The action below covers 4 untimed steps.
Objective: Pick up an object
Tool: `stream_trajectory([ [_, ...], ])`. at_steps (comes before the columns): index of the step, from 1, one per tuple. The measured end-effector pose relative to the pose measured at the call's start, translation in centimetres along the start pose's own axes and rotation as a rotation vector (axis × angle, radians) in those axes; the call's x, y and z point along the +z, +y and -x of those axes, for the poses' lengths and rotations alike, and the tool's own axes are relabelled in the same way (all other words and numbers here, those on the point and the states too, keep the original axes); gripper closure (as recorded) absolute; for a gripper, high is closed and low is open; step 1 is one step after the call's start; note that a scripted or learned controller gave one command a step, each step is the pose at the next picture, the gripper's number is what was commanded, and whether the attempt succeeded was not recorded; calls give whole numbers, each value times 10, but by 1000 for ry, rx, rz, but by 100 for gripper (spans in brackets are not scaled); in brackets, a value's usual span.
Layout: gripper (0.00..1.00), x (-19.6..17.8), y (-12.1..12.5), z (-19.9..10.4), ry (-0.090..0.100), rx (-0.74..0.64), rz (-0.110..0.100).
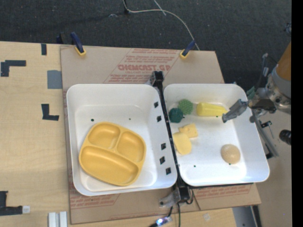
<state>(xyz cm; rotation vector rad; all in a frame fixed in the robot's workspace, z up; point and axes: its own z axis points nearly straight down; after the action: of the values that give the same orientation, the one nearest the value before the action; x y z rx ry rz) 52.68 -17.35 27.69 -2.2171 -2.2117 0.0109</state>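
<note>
The right bin (251, 171) holds several small items. A yellow corn-like piece (209, 109) lies at the back, next to a light green clump (185, 106) and a dark green one (175, 115). A pale yellow wedge (190, 130) touches a yellow rounded piece (182, 144) near the divider. A beige ball (230, 153) sits alone toward the front right. My gripper (234, 111) hangs over the right bin's back right part, just right of the corn-like piece, its tip pointing left and down. Nothing shows in its grasp.
The left bin (75, 98) carries a yellow divided plate (112, 152). A black divider with clips (163, 126) runs between the bins. The arm's grey wrist (277, 93) reaches in over the right bin's right wall. Clamps and a cable lie at the board's back edge.
</note>
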Motion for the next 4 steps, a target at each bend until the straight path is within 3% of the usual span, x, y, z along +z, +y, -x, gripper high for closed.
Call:
stream_trajectory([
  [1, 0, -6, 2, 0, -3, -3, 11],
  [4, 0, 135, 12, -15, -1, -4, 6],
])
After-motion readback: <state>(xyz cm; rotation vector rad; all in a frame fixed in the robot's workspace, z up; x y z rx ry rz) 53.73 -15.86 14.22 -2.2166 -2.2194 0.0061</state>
